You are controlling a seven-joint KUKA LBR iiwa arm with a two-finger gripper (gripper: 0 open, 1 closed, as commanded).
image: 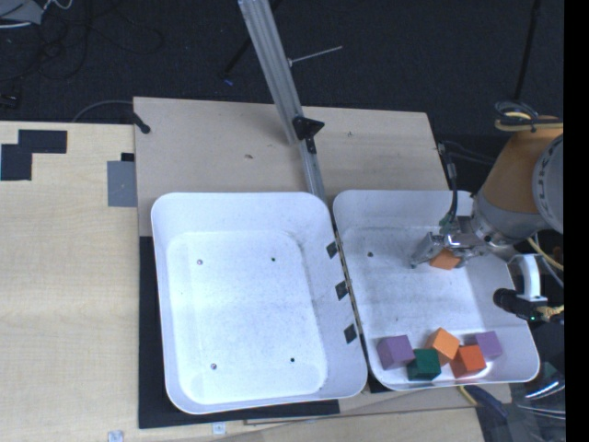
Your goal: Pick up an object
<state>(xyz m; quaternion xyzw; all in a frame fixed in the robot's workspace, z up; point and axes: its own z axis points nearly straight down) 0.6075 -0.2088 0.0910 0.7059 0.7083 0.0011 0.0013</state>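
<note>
Though the claw (445, 250) pinches an orange block (445, 261) at its tips, the grip looks shallow. The block could slip out during lifting.

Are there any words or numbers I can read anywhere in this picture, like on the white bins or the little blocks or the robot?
None: no words, numbers or signs can be read.
The two white bins are plain, with dark dots and no print.
The blocks near the right bin's front edge are plain purple, green and orange.
The arm shows an orange band but no label.
The grey and black patches on the bench at left carry no writing.
</note>
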